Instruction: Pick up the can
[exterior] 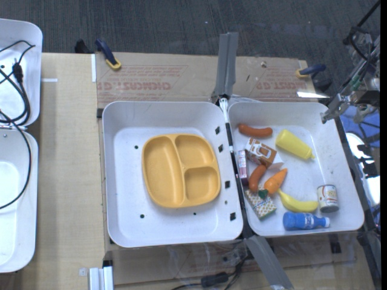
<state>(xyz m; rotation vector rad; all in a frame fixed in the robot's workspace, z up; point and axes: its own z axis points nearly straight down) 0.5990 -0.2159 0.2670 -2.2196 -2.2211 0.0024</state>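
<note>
The can (327, 198) is small and silver, with a white, red and yellow label. It stands upright in the right bin (340, 139), near that bin's front right corner. A banana (297, 203) lies just to its left and a blue bottle (305, 222) lies on its side just in front of it. The can's top and right side have nothing against them.
The right bin also holds a yellow bottle (294, 144), a brown sausage (255, 130), a small carton (261, 152), a carrot (275, 180) and a patterned packet (260, 204). A yellow divided plate (180, 170) lies in the left bin (115, 162). Metal rods and cables (357, 83) stand at the far right.
</note>
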